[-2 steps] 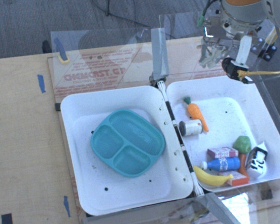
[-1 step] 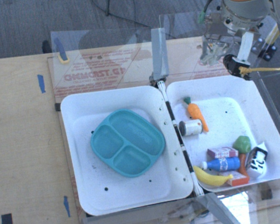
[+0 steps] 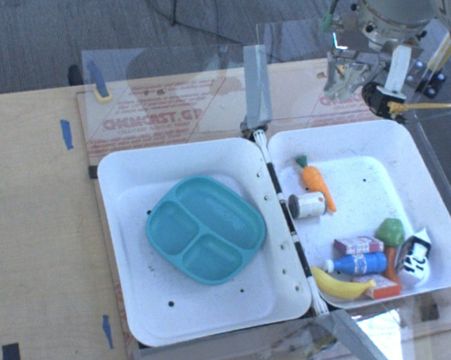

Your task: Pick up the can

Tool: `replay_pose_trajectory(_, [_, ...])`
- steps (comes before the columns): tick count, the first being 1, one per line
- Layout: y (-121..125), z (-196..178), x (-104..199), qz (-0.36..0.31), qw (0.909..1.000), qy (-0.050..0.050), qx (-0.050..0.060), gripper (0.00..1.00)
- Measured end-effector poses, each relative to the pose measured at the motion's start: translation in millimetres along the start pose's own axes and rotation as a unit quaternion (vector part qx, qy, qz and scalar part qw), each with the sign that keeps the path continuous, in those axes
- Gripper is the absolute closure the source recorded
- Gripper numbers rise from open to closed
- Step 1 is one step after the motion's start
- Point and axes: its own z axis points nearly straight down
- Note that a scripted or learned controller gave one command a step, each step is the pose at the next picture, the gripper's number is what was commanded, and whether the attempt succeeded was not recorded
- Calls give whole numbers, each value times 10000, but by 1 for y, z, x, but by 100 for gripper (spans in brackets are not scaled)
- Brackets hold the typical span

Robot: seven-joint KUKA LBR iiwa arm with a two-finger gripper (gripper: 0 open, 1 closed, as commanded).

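Can: the can (image 3: 307, 205) lies on its side by the right bin's (image 3: 437, 188) left wall, just below the carrot (image 3: 315, 180).
Hand: the hand (image 3: 347, 77) hangs above the bin's far edge; its finger state cannot be told.
Approach: descend straight over the can, fingers straddling its round sides, clear of the carrot.

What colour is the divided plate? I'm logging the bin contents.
Teal, plain, no pattern: the divided plate in the camera view.

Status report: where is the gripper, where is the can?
Gripper above right bin's far rim, holding nothing. Can on its side by the divider. Carrot touching it.
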Motion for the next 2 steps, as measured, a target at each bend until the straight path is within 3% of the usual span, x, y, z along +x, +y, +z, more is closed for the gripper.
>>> replay_pose_trajectory(2, [2,-20,1,-23,10000,-22,-23,100])
